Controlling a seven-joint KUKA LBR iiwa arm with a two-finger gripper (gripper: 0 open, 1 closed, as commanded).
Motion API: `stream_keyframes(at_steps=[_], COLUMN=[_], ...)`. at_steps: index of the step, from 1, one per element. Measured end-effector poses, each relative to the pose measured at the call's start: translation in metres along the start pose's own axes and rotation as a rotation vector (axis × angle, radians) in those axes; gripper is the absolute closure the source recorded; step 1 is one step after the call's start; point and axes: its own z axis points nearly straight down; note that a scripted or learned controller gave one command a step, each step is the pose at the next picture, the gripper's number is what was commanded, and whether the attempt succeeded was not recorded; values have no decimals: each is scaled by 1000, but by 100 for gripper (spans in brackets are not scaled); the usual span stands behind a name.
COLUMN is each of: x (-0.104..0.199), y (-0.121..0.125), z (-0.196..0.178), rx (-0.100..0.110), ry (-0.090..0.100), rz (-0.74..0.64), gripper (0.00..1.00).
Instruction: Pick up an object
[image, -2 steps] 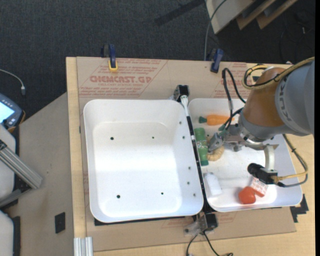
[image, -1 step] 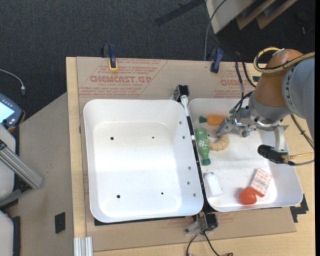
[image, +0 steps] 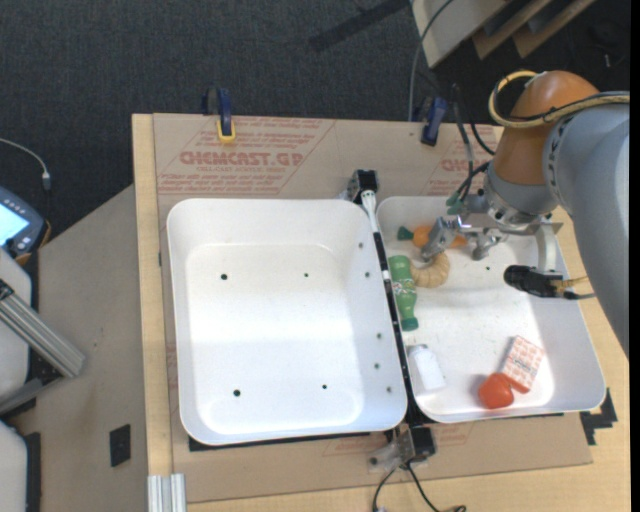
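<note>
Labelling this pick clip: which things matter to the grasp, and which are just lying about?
Job: two-finger gripper; right white bin; its orange toy carrot, tan croissant-shaped toy, green plastic bottle, small white piece, red ball, pink-and-white box.
Lying about: left white bin; two blue clamps; brown cardboard sheet.

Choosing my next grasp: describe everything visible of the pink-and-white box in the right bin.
The small box is flat and rectangular, white with a pink-red print, cardboard by the look. It lies flat and askew on the floor of the right bin, near its front right corner. Its lower left end meets, or nearly meets, a red ball.
</note>
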Motion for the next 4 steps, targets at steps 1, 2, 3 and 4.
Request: stream_keyframes(at_steps=[1,2,3,4], x=[1,0,66,84], y=[0,0,-45,3], z=[-11,-22,-110,-205], rx=[-5,-8,-44,-55], ry=[2,0,0,-5], rz=[4,3,2,4], gripper=[100,100,100,100])
